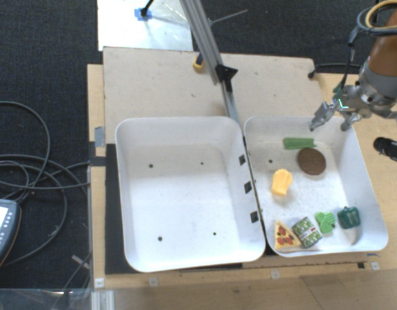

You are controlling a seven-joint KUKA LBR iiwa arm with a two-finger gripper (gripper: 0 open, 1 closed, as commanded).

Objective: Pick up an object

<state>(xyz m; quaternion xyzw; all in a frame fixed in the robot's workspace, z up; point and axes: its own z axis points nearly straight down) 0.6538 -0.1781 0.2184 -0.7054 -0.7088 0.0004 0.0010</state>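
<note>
Camera view, pincer [333,117] open over right bin [366,173]

Bright, even overhead light washes out the white bins [185,192] (slight glare on their floors); shadows are soft, focus mildly grainy throughout.

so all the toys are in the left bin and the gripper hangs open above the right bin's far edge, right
Not quite: the toys lie in the right bin, not the left bin. The camera view shows the brown disc, yellow piece and pizza slice there. The rest holds: the gripper hangs open above the right bin's far edge.
</note>
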